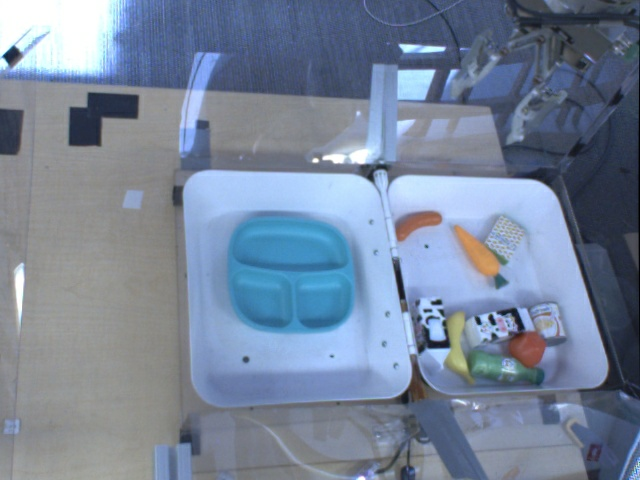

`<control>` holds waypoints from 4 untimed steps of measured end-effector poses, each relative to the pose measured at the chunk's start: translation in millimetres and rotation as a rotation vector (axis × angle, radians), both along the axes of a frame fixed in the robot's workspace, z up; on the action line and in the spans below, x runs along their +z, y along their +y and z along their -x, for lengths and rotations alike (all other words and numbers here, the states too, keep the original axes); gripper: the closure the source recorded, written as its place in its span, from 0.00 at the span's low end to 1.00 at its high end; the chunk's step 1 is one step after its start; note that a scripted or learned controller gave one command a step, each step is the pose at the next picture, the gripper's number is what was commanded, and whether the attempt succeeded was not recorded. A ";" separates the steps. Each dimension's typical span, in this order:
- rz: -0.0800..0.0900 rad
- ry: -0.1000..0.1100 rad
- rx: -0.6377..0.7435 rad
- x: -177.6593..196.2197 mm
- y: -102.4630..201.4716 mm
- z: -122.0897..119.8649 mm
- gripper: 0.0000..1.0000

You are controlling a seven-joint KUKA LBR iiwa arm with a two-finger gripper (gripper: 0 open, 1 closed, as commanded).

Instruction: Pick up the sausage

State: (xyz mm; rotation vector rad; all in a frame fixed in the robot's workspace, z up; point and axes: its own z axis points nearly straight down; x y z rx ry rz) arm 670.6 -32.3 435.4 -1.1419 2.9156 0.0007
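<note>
The sausage (pixel 418 224), a short orange-red link, lies at the far left corner of the right bin (pixel 560 208), close to the divider between the bins. My gripper (pixel 499 88) hangs high beyond the bin's far edge at the upper right, well away from the sausage. Its two pale fingers (pixel 472 65) stand spread apart, open, with nothing between them.
In the right bin lie a carrot (pixel 478 253), a patterned packet (pixel 505 236), a cow-print carton (pixel 431 324), a banana (pixel 456 345), a milk box (pixel 498 325), a can (pixel 547 321), a tomato (pixel 527 348) and a green bottle (pixel 505 369). A blue divided plate (pixel 291 273) sits in the left bin (pixel 205 368).
</note>
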 end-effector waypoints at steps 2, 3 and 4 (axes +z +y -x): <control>-0.002 -0.012 0.297 12.3 20.0 1.7 1.00; -0.006 -0.023 0.295 24.0 21.6 -0.5 1.00; -0.010 -0.034 0.293 36.2 23.1 -2.5 1.00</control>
